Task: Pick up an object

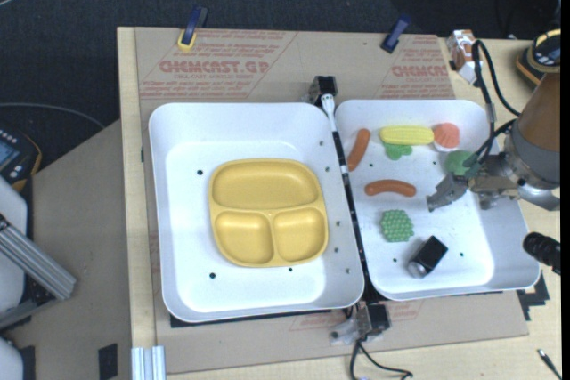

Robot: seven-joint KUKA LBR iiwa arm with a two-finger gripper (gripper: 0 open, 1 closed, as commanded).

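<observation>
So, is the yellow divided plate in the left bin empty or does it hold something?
Empty. The yellow plate lies flat in the left bin, and all three of its compartments show only bare yellow surface.

I am seeing the gripper (443, 194) hanging over the right bin (508, 267), with bare white floor lying just below and to the right of the jaws. Left of them the sausage (390, 188) and green knobbly piece (396, 225) are crowding the way; the black block (427, 255) is sitting below-left.
</observation>
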